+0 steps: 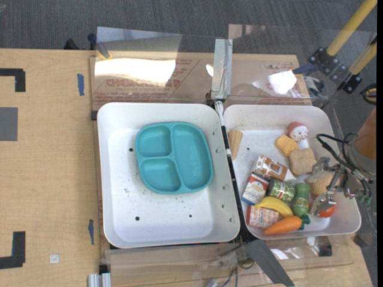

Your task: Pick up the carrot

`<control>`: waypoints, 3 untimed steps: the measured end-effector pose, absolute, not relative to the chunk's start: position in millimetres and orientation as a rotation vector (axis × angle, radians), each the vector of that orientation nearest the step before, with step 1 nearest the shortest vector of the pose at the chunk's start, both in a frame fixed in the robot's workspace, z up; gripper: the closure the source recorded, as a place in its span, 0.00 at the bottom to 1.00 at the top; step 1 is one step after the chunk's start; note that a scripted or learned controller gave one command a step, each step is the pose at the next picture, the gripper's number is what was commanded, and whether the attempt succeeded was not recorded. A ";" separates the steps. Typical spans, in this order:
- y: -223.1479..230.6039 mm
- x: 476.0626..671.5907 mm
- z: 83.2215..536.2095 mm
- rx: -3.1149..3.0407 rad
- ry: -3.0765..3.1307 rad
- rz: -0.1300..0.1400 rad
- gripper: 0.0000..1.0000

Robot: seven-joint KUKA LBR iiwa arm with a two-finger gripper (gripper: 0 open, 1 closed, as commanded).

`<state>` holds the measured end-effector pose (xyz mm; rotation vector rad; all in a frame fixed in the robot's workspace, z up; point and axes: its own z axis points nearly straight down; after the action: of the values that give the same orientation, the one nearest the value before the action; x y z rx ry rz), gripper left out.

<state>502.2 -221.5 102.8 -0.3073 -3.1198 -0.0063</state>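
Carrot lay left of the claw, slightly nearer the camera.
The carrot [283, 225] ran roughly crosswise, leafy end toward the claw [335, 187]; whether the claw was wide or narrow, I couldn't tell.

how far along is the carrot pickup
Done: nothing yet; the carrot lies on the floor of the right bin, by the banana. In hand: the gripper sits low in that bin, right of the carrot. Left: reach, grasp and lift it.
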 end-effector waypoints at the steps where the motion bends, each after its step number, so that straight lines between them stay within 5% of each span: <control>1: -219.8 564.3 97.4 -0.245 -3.160 0.011 0.00; 2: -195.4 638.3 121.2 -0.660 -3.083 -0.001 0.00; 3: -167.1 650.5 91.1 -0.761 -3.064 -0.002 0.00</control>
<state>650.5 -167.1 91.1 -0.7611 -3.0637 -0.0018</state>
